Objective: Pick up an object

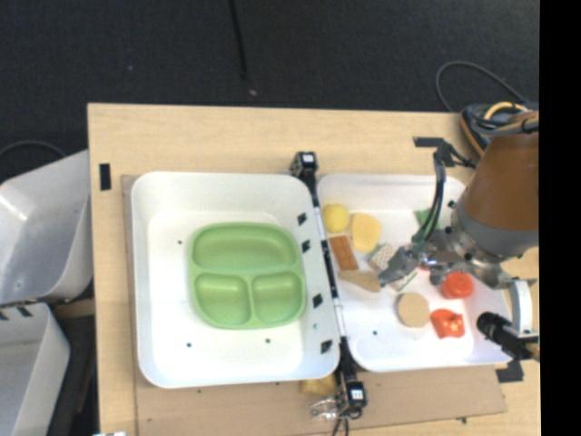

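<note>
Hand [399, 266] over right bin [390, 357], grip state cannot be told | tan disc [413, 310] just below hand | likely light, rigid, smooth; pinch across rim.

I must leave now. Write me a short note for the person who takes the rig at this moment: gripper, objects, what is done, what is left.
Gripper: low in the right bin, over a grey item; whether the fingers are open or shut cannot be told, and no object is seen held.
Right bin objects: yellow ball, yellow piece, brown block, tan disc, two red pieces.
Left bin: green divided plate.
Done: arm has reached the objects.
Left: grasp and lift one object.
</note>
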Motion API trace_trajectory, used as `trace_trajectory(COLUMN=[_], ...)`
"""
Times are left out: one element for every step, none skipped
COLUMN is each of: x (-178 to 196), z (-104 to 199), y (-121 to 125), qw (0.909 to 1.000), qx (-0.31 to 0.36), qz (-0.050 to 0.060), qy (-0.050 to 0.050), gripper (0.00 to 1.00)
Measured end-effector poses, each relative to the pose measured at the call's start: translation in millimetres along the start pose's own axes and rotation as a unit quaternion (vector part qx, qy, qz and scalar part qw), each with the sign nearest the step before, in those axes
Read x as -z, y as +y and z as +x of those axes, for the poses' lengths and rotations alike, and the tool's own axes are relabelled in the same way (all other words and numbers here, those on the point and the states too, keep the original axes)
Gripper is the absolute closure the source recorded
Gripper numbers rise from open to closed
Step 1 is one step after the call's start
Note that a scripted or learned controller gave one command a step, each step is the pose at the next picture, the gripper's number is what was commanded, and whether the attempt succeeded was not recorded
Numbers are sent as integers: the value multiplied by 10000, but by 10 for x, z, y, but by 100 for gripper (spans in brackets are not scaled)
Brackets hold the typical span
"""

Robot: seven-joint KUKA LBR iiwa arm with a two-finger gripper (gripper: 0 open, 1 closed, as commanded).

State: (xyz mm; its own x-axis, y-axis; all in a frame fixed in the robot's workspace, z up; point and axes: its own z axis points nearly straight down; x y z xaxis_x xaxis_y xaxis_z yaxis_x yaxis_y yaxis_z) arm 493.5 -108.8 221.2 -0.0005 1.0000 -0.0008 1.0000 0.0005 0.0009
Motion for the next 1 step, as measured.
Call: trace_trajectory(x=[107], z=[-10], y=[8], qw=[10000], qx=[-2], qz=[-9], qy=[-3], gripper=[100])
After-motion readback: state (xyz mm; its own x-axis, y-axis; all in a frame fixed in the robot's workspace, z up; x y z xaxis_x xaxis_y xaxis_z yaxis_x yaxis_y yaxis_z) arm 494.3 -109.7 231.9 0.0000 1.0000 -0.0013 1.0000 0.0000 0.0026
